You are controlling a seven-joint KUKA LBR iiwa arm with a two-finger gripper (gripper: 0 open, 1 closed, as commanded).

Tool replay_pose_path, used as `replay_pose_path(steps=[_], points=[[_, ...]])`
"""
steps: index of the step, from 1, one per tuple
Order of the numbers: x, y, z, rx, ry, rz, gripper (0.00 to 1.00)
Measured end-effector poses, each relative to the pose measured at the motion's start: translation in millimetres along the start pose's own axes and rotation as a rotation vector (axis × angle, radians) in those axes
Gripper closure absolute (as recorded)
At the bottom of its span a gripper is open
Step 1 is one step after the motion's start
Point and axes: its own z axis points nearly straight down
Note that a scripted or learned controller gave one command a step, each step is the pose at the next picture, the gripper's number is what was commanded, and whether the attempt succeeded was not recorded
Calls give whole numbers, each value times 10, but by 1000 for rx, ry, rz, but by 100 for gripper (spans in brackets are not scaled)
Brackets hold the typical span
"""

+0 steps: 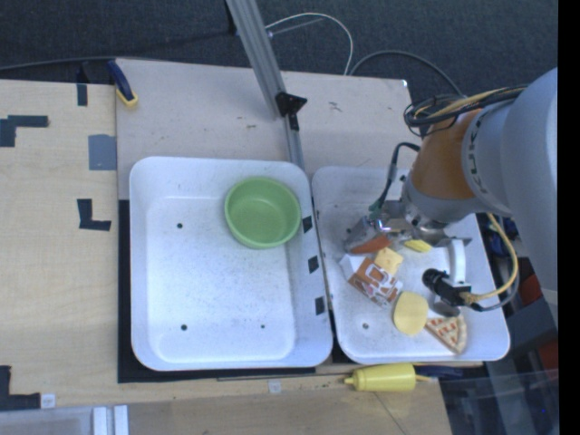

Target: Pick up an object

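My gripper is low in the right bin, near its upper middle, under the arm's orange band. Just below and left of it lies an orange carrot-like piece, very close to the gripper's tip. A yellow block rests on an orange and white packet. Further down are a yellow disc and a pizza-like wedge. A small yellow piece lies to the gripper's lower right. The arm hides the bin's upper right part.
A green bowl stands at the top right of the left bin. A yellow bottle lies on the bench below the right bin. A metal pole slants down between the bins. Black cables and a white part hang by the arm.
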Motion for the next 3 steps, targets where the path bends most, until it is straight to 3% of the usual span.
replay_pose_path(steps=[1,3], points=[[10,0,-106,1,2,-2,100],[88,-8,-928,3,2,1,100]])
